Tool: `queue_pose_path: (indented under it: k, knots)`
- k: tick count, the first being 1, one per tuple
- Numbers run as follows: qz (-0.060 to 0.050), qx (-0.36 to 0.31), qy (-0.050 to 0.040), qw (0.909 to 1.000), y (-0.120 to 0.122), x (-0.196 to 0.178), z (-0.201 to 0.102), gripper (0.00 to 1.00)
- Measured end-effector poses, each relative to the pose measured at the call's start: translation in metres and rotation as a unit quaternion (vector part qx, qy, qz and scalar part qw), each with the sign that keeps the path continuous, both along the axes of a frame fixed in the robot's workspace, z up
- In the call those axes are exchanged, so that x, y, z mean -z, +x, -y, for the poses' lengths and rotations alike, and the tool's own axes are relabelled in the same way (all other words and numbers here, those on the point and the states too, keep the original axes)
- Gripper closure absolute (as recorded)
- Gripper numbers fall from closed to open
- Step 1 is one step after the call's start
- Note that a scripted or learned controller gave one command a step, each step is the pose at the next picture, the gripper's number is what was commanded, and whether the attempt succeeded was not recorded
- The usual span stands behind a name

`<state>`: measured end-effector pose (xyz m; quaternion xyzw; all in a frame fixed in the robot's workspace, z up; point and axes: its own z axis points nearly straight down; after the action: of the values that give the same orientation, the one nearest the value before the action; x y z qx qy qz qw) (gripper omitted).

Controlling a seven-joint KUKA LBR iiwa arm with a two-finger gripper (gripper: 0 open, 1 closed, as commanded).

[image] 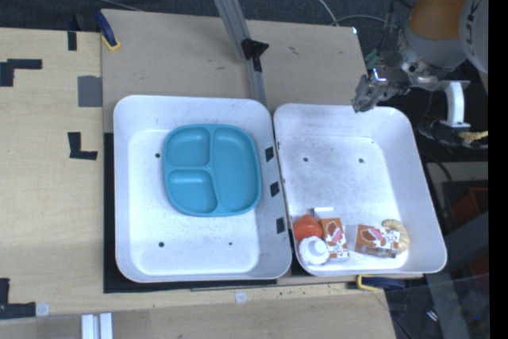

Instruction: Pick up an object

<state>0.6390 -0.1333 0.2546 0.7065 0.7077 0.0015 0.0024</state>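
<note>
My gripper (367, 97) hung over the far rim of the right bin (413, 171), near that bin's far right corner, with my arm (444, 8) reaching in from the right. Whether it was wide or narrow I could not tell; it showed as a dark, blurred shape. I saw nothing held in it, and it was well apart from everything that could be picked.

The small things lay bunched along the near edge of the right bin. An orange ball (307, 227) sat at the near left corner, with a white cap (315, 252) just beside it on the near side. A red and white packet (336, 240) lay touching or almost touching both, to their right. Farther right lay a brown packet (375, 240), with a pale, pretzel-like piece (394, 233) at its right end; I could not tell whether that piece was part of the packet. A small white scrap (323, 210) lay just behind the ball.

The left bin (131, 194) held a teal plate (212, 169) with three compartments, lying flat toward the far side. A grey pole (226, 0) slanted down from the top toward the gap between the bins. The bench (175, 52) was tan board.
</note>
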Motion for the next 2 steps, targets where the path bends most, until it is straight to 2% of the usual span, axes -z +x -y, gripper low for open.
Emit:
queue_pose_path:
  k: [2]
  knots:
    - [-0.004, -0.003, 0.0016, 1.0, -0.019, -0.004, -0.112, 1.0]
